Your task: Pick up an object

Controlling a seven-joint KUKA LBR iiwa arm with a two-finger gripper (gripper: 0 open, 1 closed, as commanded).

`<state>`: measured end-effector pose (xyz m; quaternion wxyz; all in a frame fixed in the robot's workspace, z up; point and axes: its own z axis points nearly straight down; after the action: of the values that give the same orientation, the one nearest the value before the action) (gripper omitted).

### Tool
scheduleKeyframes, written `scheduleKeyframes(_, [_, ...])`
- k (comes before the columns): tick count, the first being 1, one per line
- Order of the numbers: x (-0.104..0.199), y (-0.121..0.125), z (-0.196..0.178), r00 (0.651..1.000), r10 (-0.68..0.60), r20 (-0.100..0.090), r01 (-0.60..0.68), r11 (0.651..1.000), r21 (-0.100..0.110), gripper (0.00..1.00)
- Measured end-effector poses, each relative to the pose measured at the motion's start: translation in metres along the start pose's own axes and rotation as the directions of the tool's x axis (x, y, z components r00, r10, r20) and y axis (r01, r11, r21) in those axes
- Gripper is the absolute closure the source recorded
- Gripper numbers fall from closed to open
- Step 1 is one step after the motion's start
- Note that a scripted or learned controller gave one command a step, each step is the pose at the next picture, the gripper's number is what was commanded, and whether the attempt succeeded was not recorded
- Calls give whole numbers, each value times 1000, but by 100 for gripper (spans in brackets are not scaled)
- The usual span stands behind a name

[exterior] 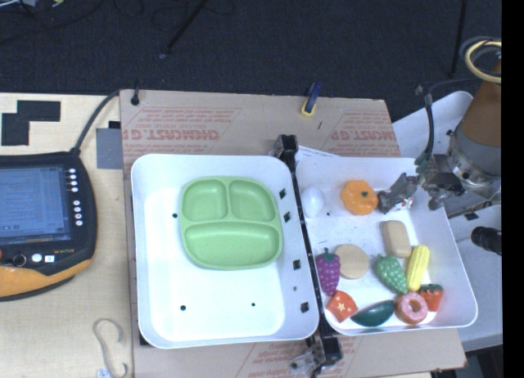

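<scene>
The right bin (pixel 458 262) holds toy food: an orange pumpkin (pixel 359 196), a tan bread piece (pixel 396 237), a yellow corn cob (pixel 418 265), a green vegetable (pixel 391 272), a round beige cookie (pixel 353 260), purple grapes (pixel 327 271), a red strawberry-like piece (pixel 341 306), a dark green piece (pixel 374 314), a pink donut (pixel 411 308) and a small red piece (pixel 432 295). My gripper (pixel 399 194) hangs over the bin's upper right part, just right of the pumpkin and above the bread. Nothing shows between its fingers.
The left bin (pixel 155 303) holds a green divided plate (pixel 230 222). A tablet-like pendant (pixel 41 213) lies on the bench at far left. A metal hook (pixel 110 344) lies near the front left. The arm's body (pixel 483 139) stands at the right edge.
</scene>
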<state>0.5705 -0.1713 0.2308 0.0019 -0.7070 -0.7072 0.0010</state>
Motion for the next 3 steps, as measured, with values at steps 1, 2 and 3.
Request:
scheduleKeyframes(1, [-5, -9, 54, 1000, 0, -1, 0, 1000, 5, 0])
scheduleKeyframes(2, [-1, -4, 100, 1000, -2, -2, 2, 1000, 4, 0])
scheduleKeyframes(3, [-3, 0, 125, 1000, 3, 5, -3, 1000, -15, 0])
